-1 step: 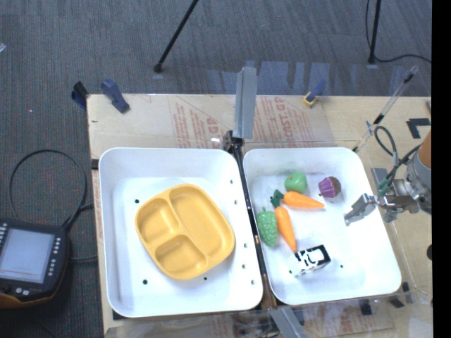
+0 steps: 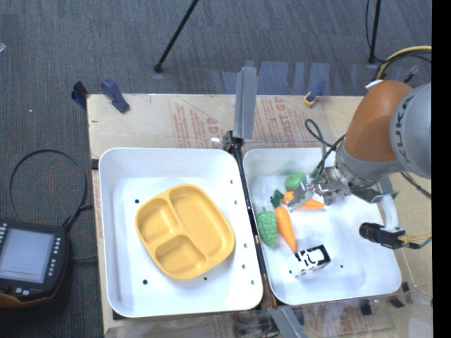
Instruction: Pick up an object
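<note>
Even overhead light, soft shadows, slightly grainy, mild blur

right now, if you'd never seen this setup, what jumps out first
The yellow divided plate lying alone in the left bin catches the eye first. Next comes the grey arm's orange band at the right, with its gripper down in the right bin among the toy food: an orange carrot, green grapes.

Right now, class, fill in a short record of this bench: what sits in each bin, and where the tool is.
left bin: yellow divided plate
right bin: carrot, green grapes, green fruit, small black and white item
second carrot: lying by the tool
tool: low over the right bin, beside the green fruit
tool grip: cannot tell
</note>
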`<action>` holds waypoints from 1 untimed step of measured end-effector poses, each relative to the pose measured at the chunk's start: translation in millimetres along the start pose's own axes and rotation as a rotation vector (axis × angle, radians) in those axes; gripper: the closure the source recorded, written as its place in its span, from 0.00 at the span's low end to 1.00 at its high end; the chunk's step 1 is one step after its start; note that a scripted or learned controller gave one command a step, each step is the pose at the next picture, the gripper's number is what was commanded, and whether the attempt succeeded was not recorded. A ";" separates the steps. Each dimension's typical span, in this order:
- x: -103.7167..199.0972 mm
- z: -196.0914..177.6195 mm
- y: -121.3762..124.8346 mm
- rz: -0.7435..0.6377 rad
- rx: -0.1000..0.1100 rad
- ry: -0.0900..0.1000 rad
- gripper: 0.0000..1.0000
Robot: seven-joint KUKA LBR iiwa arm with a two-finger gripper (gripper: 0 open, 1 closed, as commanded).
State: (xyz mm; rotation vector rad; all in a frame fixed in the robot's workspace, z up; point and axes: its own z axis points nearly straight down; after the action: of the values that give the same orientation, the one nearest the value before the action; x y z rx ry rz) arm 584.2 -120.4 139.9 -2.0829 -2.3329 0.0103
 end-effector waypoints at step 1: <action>-7.3 56.5 34.6 -0.064 -0.007 -0.004 0.00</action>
State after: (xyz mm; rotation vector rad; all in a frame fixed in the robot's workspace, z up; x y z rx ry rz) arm 618.6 -123.5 82.9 -2.0123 -2.4041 0.0051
